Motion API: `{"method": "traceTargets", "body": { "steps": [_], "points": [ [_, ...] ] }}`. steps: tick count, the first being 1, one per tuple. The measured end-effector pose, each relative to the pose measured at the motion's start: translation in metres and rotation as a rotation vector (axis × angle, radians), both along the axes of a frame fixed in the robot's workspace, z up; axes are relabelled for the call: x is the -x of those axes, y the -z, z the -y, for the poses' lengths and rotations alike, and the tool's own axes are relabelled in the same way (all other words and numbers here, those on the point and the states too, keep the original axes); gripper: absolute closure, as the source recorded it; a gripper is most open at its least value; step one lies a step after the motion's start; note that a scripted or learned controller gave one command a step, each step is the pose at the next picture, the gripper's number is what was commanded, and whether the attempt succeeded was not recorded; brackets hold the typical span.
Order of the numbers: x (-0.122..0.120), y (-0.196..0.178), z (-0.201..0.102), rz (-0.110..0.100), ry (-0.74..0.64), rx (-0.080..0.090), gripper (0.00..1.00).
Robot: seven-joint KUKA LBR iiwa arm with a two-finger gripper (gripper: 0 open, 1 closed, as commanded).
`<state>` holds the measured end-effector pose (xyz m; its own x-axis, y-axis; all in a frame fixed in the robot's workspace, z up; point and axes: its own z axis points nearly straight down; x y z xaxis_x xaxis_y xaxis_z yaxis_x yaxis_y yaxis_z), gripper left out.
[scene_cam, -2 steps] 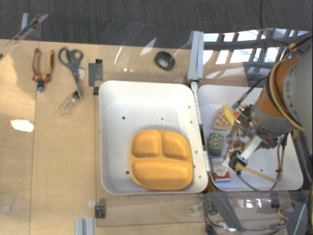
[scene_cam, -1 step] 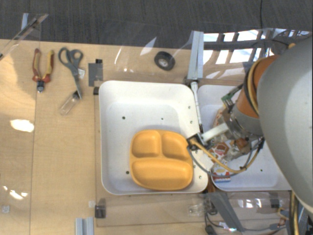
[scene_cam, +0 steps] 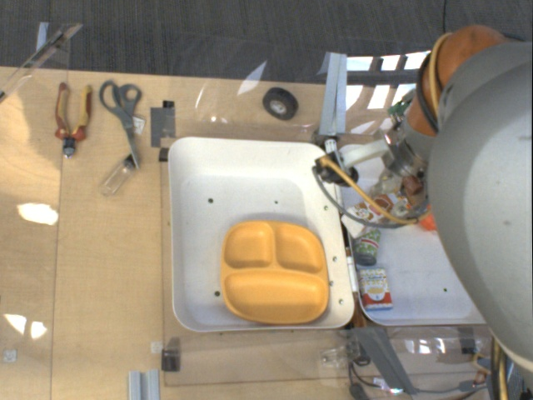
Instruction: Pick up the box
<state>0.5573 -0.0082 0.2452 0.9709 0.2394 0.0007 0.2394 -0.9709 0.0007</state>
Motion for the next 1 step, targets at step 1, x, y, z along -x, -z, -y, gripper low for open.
{"method": "traceTargets", "body": {
  "steps": [1],
  "points": [
    [-0.0010, -0.0094, -0.0018, -0.001, -0.010, 0.000, 1.00]
  ]
}}
